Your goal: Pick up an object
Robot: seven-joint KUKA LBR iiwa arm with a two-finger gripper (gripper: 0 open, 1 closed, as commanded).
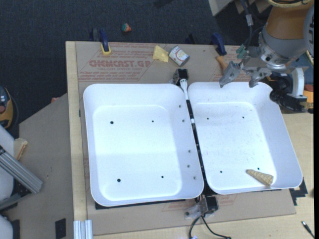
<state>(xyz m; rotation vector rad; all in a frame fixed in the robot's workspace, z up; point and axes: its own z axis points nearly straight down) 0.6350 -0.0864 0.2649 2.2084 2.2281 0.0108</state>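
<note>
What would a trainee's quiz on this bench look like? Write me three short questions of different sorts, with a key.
1. True or false: the cone-shaped object lies in the left bin.
2. Multiple choice: the gripper hangs over which part of the right bin? A) its far rim B) its near rim C) its middle
3. Fill in: on the cardboard beyond the bins, beside the small white box, lies a ____ scrap.

Key: 1 false, it lies in the right bin's near right corner. 2 A. 3 yellow.
</note>
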